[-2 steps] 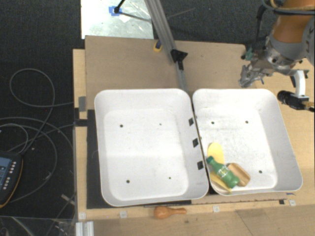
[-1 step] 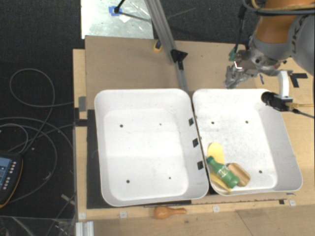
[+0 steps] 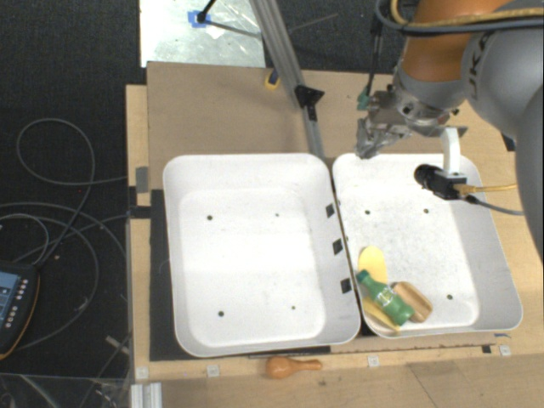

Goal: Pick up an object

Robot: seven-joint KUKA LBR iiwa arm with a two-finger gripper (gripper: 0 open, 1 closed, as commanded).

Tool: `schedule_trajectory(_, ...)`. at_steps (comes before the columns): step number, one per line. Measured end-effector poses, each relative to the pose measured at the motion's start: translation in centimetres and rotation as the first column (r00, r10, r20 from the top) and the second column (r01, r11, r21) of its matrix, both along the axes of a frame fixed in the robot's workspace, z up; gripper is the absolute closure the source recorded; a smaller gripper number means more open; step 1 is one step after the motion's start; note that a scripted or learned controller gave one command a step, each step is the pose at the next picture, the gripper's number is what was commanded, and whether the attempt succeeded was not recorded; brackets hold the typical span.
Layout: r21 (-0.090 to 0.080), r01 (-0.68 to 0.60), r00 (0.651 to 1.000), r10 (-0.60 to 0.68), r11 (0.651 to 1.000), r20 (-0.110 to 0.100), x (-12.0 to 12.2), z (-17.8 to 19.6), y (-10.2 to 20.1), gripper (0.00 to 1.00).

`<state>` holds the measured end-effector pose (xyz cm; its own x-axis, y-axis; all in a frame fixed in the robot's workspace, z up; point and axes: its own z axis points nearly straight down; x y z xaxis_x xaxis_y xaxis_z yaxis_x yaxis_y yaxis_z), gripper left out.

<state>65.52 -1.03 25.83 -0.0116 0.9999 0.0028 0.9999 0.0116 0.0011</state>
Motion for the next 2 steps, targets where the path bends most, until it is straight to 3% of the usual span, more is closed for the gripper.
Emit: schedule_trajectory(2, 0.000, 0.001, 1.000, -0.001, 1.000, -0.001, -2.1, -0.5, 9.9, 1.00)
